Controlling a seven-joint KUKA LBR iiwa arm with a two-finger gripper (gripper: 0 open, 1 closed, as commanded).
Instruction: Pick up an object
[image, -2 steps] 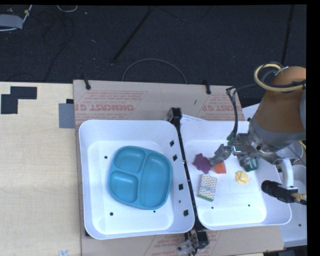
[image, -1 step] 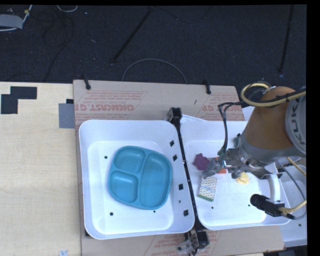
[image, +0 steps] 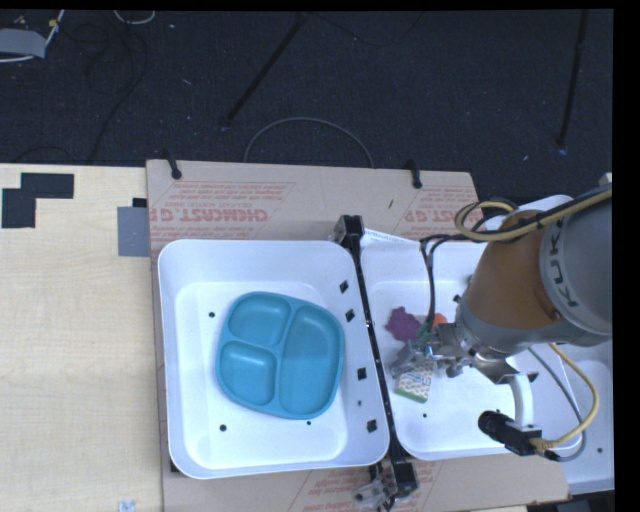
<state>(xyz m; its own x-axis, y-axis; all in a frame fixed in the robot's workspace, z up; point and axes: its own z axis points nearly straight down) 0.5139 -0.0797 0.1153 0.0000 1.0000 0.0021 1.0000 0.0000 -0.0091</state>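
A blue divided plate lies in the left bin. In the right bin, near its left wall, sit a purple object, a small orange piece and a pale patterned object. My gripper reaches down among them, just above the patterned object and right below the purple one. The arm's orange band and grey body cover the right part of that bin.
A black divider separates the two bins. Cables loop from the arm over the right bin's right side. Cardboard lies under the bins, and a wooden bench top spreads to the left.
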